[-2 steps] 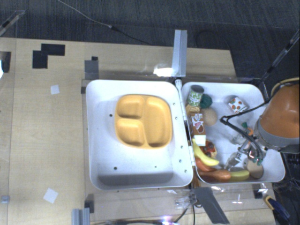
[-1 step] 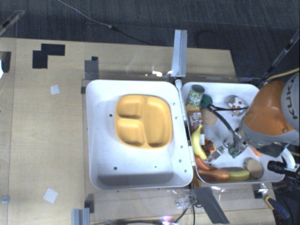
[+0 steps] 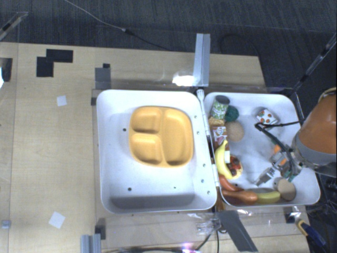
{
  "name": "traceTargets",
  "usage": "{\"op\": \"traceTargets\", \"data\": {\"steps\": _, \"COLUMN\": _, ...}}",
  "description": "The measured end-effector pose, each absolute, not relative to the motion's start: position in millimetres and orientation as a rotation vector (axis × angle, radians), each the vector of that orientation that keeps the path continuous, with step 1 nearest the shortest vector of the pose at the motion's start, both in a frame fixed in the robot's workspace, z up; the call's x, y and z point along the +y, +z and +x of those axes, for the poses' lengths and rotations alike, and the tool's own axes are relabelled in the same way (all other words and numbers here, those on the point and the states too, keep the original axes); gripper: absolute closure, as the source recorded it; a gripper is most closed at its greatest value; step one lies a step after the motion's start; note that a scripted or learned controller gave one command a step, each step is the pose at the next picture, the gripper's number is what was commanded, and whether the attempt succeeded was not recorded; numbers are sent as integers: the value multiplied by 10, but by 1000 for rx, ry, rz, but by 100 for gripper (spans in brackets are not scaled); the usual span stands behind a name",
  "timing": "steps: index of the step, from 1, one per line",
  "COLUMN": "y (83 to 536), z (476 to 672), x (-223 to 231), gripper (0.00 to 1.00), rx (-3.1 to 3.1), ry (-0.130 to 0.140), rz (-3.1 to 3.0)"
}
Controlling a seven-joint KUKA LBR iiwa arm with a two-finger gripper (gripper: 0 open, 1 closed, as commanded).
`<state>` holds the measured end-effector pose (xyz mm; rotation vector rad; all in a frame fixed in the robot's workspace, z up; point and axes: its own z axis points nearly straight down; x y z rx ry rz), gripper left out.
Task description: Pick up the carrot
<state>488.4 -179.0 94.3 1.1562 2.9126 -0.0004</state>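
My hand (image 3: 266, 177) hangs open and empty in the right bin (image 3: 305, 141); the carrot (image 3: 238, 194) lies just left and nearer me, long axis left-right.

You see a tabletop (image 3: 47, 157) of pale wood-look board, matt and smooth. The left bin (image 3: 113, 157) and the right bin (image 3: 300, 109) look like white plastic with a soft sheen, brighter along their rims. The yellow divided tray (image 3: 160, 136) looks like smooth moulded plastic, faintly glossy. The upright post (image 3: 202, 62) between the bins looks like brushed metal, glinting near its base. The carrot (image 3: 239, 195) reads as smooth, slightly shiny plastic, and so does the banana (image 3: 222, 161). The arm's orange band (image 3: 318, 128) looks satin-smooth. Beyond the tabletop, the floor (image 3: 158, 9) looks like dark, rough carpet.
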Motion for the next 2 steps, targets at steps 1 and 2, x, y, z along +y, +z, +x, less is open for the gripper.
{"op": "traceTargets", "data": {"steps": 1, "y": 1060, "z": 4921, "x": -1772, "gripper": 100, "rx": 2909, "ry": 2, "rz": 1141}}
{"op": "traceTargets", "data": {"steps": 2, "y": 1537, "z": 5063, "x": -1841, "gripper": 100, "rx": 2779, "ry": 2, "rz": 1447}}
